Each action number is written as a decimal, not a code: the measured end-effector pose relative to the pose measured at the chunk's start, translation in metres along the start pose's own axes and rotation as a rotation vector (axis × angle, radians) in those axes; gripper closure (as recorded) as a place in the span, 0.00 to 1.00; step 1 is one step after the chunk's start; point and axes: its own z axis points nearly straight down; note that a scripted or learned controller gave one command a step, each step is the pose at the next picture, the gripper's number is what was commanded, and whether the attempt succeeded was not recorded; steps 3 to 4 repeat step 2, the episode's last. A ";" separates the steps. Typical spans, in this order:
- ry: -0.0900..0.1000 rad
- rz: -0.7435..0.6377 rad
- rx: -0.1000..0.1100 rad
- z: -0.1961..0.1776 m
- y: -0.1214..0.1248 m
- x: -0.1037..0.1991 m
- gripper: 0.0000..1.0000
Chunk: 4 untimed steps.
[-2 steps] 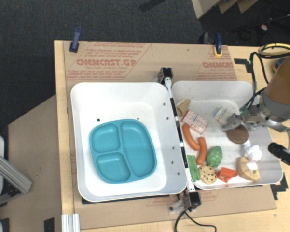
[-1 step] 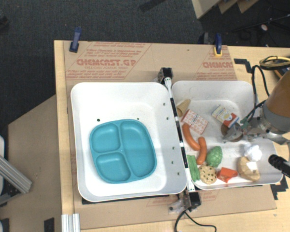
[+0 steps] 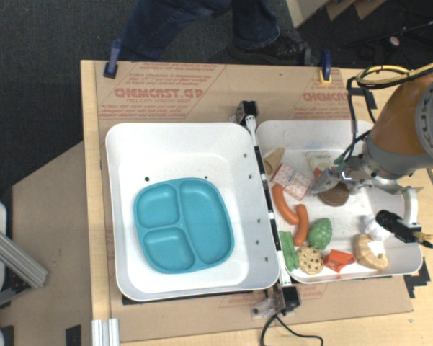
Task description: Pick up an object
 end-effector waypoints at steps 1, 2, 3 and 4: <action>-0.002 0.004 -0.001 -0.011 -0.002 -0.003 1.00; 0.002 -0.005 -0.007 -0.106 0.018 0.094 1.00; 0.002 -0.005 -0.007 -0.106 0.018 0.094 1.00; 0.002 -0.005 -0.007 -0.106 0.018 0.094 1.00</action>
